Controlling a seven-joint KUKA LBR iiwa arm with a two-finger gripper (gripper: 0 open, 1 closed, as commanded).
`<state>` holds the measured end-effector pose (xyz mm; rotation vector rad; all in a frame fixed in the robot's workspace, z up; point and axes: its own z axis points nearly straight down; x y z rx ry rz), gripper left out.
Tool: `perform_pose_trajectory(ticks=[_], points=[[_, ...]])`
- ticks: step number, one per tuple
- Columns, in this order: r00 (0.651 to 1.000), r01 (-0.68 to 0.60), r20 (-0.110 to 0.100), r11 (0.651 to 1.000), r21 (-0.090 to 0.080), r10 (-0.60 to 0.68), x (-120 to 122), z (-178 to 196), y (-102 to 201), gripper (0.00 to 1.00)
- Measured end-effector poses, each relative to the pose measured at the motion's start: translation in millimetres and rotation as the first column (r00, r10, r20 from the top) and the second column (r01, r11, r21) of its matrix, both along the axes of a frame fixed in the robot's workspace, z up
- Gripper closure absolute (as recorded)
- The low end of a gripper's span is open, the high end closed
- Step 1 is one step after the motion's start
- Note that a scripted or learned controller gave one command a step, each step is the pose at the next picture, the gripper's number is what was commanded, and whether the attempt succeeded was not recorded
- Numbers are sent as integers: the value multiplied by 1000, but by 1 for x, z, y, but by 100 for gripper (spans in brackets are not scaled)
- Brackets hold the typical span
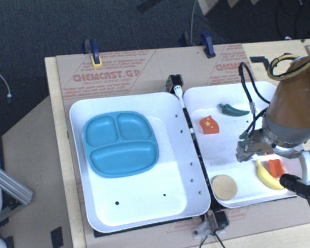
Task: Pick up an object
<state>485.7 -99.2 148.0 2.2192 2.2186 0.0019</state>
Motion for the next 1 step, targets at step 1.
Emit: perform_pose_trajectory(ticks=[1], points=[[1000,-1,1,1000,0,1,3,54,-10,100]])
